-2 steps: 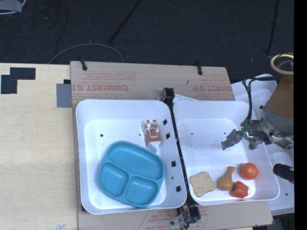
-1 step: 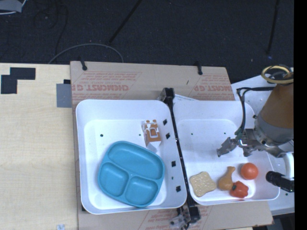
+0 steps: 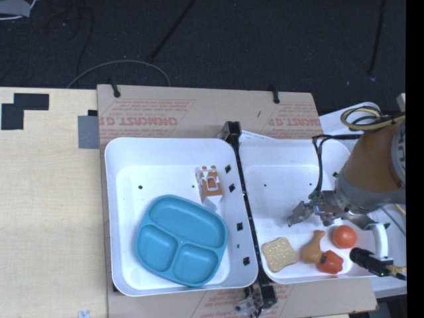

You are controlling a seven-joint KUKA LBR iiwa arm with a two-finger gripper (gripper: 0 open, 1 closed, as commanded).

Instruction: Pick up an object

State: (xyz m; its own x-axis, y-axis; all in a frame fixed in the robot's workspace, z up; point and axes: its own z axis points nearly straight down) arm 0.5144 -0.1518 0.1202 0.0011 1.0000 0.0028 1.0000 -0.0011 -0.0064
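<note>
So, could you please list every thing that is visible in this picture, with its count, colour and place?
white bins: 2, white, side by side on the bench
divided plate: 1, blue, in the left bin, toward its front
small toy: 1, orange and white, in the left bin, behind the plate
toast slice: 1, tan, front of the right bin
chicken drumstick: 1, tan-brown, right bin, right of the toast
tomato: 1, red-orange, right bin, front right
red piece: 1, red, right bin, at the front rim; kind unclear
cardboard sheet: 1, brown, under the bins
arm: 1, grey with orange band, over the right bin
gripper: 1, dark, low over the right bin, behind the toast
</note>
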